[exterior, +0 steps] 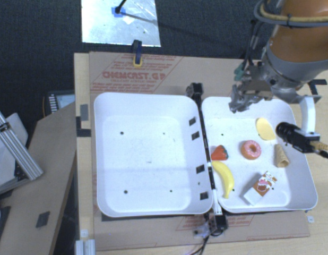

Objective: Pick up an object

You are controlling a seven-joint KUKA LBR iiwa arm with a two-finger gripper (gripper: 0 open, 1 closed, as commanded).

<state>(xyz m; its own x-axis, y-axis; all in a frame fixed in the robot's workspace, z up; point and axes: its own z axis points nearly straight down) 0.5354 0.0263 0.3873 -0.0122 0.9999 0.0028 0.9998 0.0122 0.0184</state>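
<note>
My pincer (239,106) hovers above the right bin (302,198); whether it's open, I can't tell; doughnut (251,150) looks light, stiff; I'd pinch across its ring.

Worktop (63,142): carries two bins side by side.
Left bin (145,153): left of the right bin, their inner edges touching.
Right bin (296,195): holds all the loose things.
Strawberry (219,153): near the right bin's left wall.
Banana (224,177): just in front of the strawberry.
Doughnut (251,149): right of the strawberry, mid-bin.
Chip (265,128): behind the doughnut.
Cone (281,155): right of the doughnut.
Box (261,187): front of bin, right of the banana.
Claw (241,103): above the right bin's back left corner.
</note>
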